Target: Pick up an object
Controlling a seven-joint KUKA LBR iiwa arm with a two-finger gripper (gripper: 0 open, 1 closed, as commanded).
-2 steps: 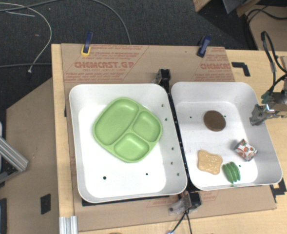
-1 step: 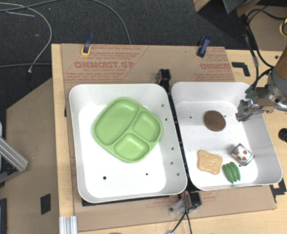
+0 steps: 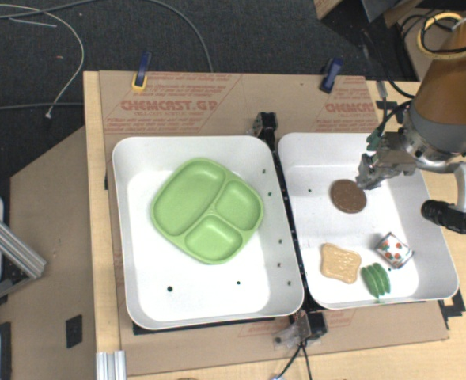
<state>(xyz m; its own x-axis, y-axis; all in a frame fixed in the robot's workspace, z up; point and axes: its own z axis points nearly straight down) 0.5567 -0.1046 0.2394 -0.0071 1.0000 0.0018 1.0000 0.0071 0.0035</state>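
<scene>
In the right bin (image 3: 320, 161) lie a round brown disc (image 3: 347, 197), a tan toast-shaped piece (image 3: 340, 264), a green pod-like item (image 3: 376, 280) and a small white block with red and green marks (image 3: 393, 251). My gripper (image 3: 369, 178) hangs low in this bin, at the brown disc's upper right edge. Its tip is dark and small in the camera view, and nothing shows between its parts. The arm's orange band (image 3: 451, 74) rises above it at the right.
The left bin (image 3: 130, 180) holds a green three-compartment plate (image 3: 207, 210). A black divider with clamps (image 3: 266, 125) runs between the bins. Blue clips (image 3: 142, 68) hold the cardboard base at the back. Cables lie on the dark floor beyond.
</scene>
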